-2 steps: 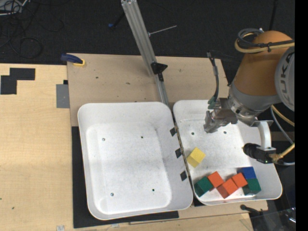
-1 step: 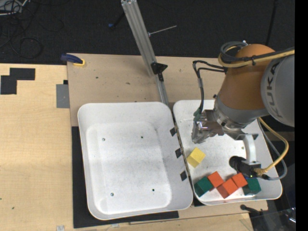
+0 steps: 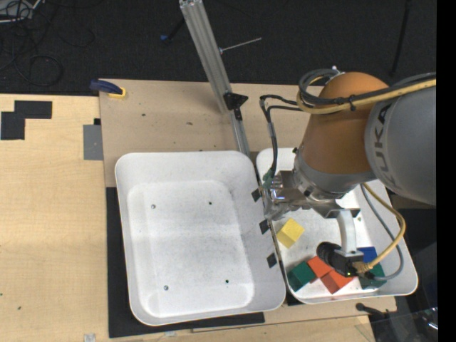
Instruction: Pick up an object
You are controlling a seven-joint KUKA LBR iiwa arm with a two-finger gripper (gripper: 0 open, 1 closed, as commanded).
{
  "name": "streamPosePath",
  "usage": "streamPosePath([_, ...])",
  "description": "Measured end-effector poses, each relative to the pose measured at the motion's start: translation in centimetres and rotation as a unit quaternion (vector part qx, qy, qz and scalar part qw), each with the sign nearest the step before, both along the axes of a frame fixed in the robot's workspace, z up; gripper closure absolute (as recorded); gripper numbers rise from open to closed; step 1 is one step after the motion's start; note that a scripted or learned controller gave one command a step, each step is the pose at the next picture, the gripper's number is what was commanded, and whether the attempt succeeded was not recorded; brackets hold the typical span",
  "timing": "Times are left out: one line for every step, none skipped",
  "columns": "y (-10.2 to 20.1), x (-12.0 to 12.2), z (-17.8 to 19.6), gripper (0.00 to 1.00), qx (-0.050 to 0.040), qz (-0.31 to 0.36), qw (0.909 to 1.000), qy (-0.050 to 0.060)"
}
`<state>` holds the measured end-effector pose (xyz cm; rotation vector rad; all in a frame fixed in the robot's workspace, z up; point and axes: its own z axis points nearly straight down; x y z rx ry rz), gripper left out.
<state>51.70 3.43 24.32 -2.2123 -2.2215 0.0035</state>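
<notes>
I see the yellow block point(image 3: 290, 232) in the right bin point(image 3: 403, 280), just nearer than my claw point(image 3: 280, 194); I cannot tell its grip.

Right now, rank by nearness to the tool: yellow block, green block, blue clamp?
1. Yellow block, right bin, just below the tool.
2. Green block, right bin, lower down.
3. Blue clamp, bench's far left corner.
</notes>
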Motion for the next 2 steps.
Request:
streamPosePath([4.14, -1.77, -0.2, 1.0, -0.0008, -0.001, 1.0, 0.001])
streamPosePath([3.88, -1.7, -0.17, 0.0, -0.0012, -0.004, 1.0, 0.0])
